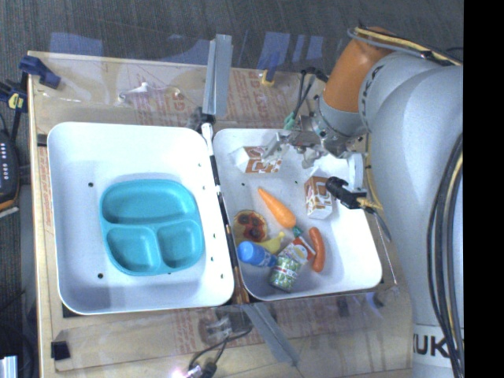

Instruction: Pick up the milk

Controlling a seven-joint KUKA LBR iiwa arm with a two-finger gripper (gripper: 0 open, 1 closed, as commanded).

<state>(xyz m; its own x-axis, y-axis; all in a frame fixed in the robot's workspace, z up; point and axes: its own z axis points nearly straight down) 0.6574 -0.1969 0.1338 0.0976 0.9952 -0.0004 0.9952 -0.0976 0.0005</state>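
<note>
Two white bins sit side by side on the bench. The left bin [71, 211] carries a blue divided tray [150, 225] at its centre. In the right bin [358, 246], one small milk carton [258, 160] lies near the far left corner, another [317, 196] toward the right wall. A carrot [276, 207], blue bottle [256, 254], can [286, 273] and sausage [316, 248] crowd the near edge, probably scattered at random. The gripper [303, 142] hovers over the far edge between the cartons; I cannot tell its state. Open floor surrounds both cartons.
</note>
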